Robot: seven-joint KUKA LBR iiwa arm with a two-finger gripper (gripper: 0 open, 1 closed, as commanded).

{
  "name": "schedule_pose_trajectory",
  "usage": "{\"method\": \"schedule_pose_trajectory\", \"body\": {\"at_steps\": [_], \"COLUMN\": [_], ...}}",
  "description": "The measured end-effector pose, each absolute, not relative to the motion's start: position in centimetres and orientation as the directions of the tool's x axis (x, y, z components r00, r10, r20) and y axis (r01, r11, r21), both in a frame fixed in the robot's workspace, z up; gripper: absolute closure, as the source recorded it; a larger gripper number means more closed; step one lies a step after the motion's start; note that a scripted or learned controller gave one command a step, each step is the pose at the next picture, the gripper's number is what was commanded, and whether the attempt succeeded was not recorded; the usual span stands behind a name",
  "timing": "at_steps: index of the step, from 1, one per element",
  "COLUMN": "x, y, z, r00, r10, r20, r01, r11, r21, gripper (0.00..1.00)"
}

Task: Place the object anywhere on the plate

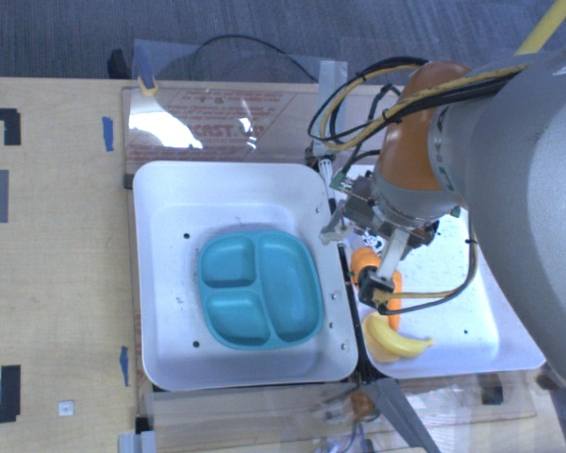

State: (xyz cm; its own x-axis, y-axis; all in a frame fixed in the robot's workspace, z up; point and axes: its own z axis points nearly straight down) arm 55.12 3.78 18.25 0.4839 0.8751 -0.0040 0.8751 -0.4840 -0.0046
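1. Banana [396, 341] is likely the object: it lies at the near left corner of the right bin [472, 333], just beside the wall shared with the left bin [160, 281]. It rests on the bin floor, so from here it has not been lifted.

2. Just beyond the banana sits a small orange thing [363, 261], perhaps a carrot or a similar toy, partly hidden behind the claw. I cannot tell which of the two the program is after.

3. The gripper [381, 289] hangs over that same corner, its tip just above the far end of the banana and close against the orange thing. From this slant I cannot tell how wide the claw stands, nor whether it has hold of anything.

4. Left of all this, in the middle of the left bin, the blue plate [262, 289] has three compartments, and all three are bare. Nothing has been put on it.

5. Farther back the arm [424, 149] leans in from the right, with cables looping over it.

6. My judgement: the task is at its early stage. The pick is still unproven; the lift, the carry left over the wall and the drop onto the plate are all left.
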Motion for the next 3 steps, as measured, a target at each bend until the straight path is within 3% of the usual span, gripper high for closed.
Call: {"method": "schedule_pose_trajectory", "body": {"at_steps": [1, 2, 3], "x": [57.9, 57.8, 63.1], "y": [1.9, 2.1, 3.6], "z": [22.3, 22.9, 25.1], "r00": [0.512, 0.508, -0.394], "r10": [0.859, 0.861, 0.919], "r20": [-0.002, -0.007, -0.002], "r01": [0.859, 0.861, 0.919], "r11": [-0.512, -0.508, 0.394], "r21": [-0.001, -0.006, 0.001], "gripper": [0.0, 1.0, 1.0]}}
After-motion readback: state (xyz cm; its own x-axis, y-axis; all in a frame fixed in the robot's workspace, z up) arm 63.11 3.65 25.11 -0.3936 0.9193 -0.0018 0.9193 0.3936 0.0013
